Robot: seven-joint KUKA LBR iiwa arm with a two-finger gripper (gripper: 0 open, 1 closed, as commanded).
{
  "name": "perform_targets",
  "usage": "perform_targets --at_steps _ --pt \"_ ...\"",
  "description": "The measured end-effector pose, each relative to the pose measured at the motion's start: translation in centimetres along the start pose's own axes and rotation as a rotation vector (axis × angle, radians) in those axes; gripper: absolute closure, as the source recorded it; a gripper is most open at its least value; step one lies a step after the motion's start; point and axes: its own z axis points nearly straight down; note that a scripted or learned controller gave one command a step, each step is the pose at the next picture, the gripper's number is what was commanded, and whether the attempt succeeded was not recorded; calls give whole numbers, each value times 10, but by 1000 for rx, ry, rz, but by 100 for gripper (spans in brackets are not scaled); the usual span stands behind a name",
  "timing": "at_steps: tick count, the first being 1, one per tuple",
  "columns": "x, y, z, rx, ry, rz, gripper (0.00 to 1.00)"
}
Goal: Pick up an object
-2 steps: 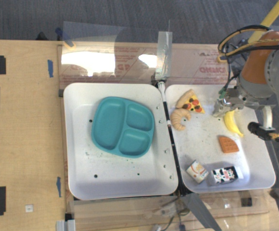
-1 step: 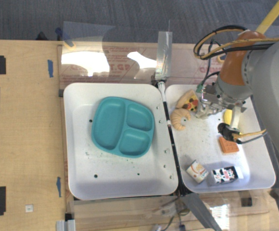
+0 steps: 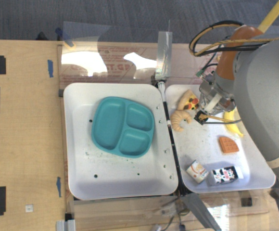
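Observation:
My gripper (image 3: 209,101) hangs over the far part of the right bin (image 3: 255,177), beneath the orange-banded wrist. Just left of it lie a pizza slice (image 3: 188,100) and a tan croissant (image 3: 180,119). A yellow banana (image 3: 233,122) lies to its right, partly hidden by the arm. Nearer the front sit an orange waffle piece (image 3: 228,145), a small white carton (image 3: 196,171) and a black-and-white box (image 3: 224,174).
The left bin (image 3: 77,143) holds a teal divided plate (image 3: 123,127). A ridge (image 3: 169,129) separates the two bins. The grey arm covers the right bin's right side. A clear panel (image 3: 163,57) stands behind the bins.

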Motion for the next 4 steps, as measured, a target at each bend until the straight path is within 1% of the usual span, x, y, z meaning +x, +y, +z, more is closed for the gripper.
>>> perform_targets --at_steps 2,3,4 --pt "4 -2 -21 -1 -1 -8 100" --pt "16 -3 0 0 0 287 100" --pt "12 -70 -100 4 1 -27 100"
